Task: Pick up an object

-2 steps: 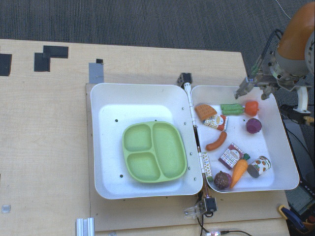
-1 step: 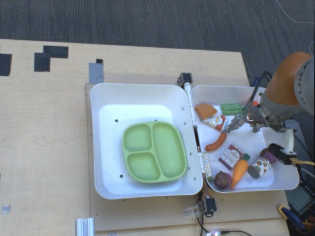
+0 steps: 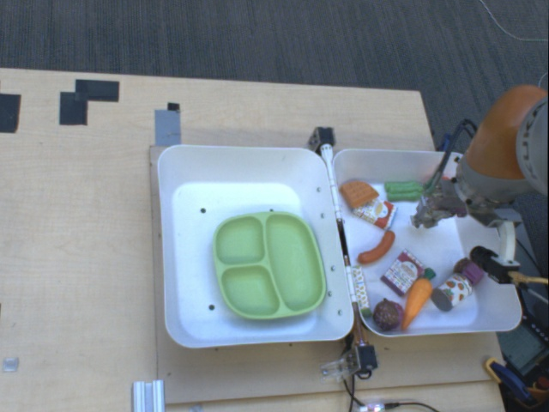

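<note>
The gripper (image 3: 426,214) is seen over the right bin (image 3: 489,323), hanging in its upper half from the grey arm with the orange band (image 3: 506,140). Whether it is released or clenched cannot be told; nothing is seen grasped in it.

All positions below are given relative to the gripper. A green block-like item (image 3: 401,190) lies just above and to its left, near the bin's back wall. An orange wedge-shaped toy (image 3: 359,194) lies further left, and a red-and-white packet (image 3: 378,215) sits just below that wedge, touching it. A toy sausage (image 3: 376,247) lies below and to the left, tilted. A small maroon carton (image 3: 401,274) is found below, slightly left, and a toy carrot (image 3: 417,299) lies beneath the carton with its tip pointing toward the bin's front wall. A dark round fruit-like toy (image 3: 387,314) rests beside the carrot's tip, near the front left corner. A small brown-and-white toy (image 3: 454,289) lies below and to the right, with a purple item (image 3: 471,271) just beside it; neither can be identified more closely.

The left bin (image 3: 184,230) stands well to the left, across the shared divider. A green three-compartment plate (image 3: 268,265) rests in it, toward the front right.
</note>
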You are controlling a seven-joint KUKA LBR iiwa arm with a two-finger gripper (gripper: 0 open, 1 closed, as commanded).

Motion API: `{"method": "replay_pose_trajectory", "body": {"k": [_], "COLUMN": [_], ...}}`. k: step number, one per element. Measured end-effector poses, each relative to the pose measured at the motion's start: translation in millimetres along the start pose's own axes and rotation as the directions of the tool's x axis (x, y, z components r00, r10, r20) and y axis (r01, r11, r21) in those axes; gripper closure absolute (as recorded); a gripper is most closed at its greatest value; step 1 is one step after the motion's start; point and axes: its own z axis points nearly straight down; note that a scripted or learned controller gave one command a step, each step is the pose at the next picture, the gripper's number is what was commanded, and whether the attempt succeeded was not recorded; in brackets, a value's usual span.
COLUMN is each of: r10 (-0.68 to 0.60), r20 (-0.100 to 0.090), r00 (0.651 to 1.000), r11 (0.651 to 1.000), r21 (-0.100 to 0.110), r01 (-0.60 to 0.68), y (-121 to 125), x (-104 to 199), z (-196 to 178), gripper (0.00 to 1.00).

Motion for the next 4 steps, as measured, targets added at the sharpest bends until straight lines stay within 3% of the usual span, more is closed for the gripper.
{"method": "replay_pose_trajectory", "body": {"k": [1, 2, 3, 4], "r10": [0.000, 0.000, 0.000, -0.002], "r20": [0.000, 0.000, 0.000, -0.003], "r00": [1.000, 1.000, 1.000, 1.000], "r11": [1.000, 1.000, 1.000, 1.000], "r21": [0.000, 0.002, -0.005, 0.005], "r01": [0.000, 0.000, 0.000, 0.002], "y": [-0.1, -48.8, -46.6, 34.9], "x": [0.0, 50.4, 50.7, 126.5], "z": [0.1, 11.1, -0.6, -86.7], "gripper": [0.00, 0.00, 1.00, 1.00]}}
